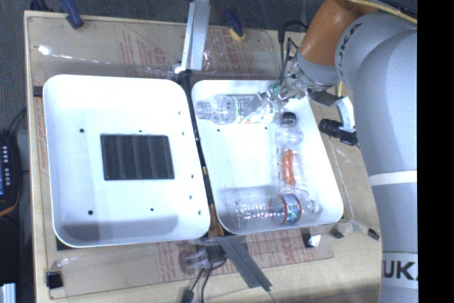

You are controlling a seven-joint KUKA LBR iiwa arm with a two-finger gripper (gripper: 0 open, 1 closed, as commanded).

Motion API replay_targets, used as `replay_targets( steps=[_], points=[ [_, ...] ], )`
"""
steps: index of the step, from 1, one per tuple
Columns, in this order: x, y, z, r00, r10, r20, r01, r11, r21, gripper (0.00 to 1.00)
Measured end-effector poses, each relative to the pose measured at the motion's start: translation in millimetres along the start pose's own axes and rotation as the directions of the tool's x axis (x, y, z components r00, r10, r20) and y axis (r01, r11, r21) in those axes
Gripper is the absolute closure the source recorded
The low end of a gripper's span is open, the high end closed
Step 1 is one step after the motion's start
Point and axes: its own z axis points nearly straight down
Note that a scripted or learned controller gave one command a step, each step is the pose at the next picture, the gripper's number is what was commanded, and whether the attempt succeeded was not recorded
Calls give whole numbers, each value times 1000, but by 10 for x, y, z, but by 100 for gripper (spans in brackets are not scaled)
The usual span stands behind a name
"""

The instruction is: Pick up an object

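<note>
Wooden bench (pixel 42 53); left bin (pixel 64 103); right bin (pixel 330 188) touching.

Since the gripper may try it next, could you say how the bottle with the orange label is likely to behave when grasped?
The bottle with the orange label lies on its side, so it may roll when nudged. It looks clear and empty, probably light and slippery. Thin plastic would likely dent under the fingers.

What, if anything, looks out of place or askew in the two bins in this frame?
Nothing looks damaged or spilled. Three clear plastic bottles lie on their sides in the right bin: one along the far edge, one along the right side, one along the near edge. The gripper is by the far bottle.
</note>
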Motion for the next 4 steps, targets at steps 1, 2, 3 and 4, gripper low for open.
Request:
replay_targets(
  steps=[1, 2, 3, 4],
  points=[
    [-5, 3, 2, 1000, -27, 2, 27, 1000, -2, 0],
    [-4, 6, 2, 1000, -28, 2, 28, 1000, -2, 0],
    [37, 16, 6, 992, 129, -2, -129, 992, 1, 0],
    [23, 15, 5, 997, 80, -1, -80, 997, 0, 0]
  ],
)
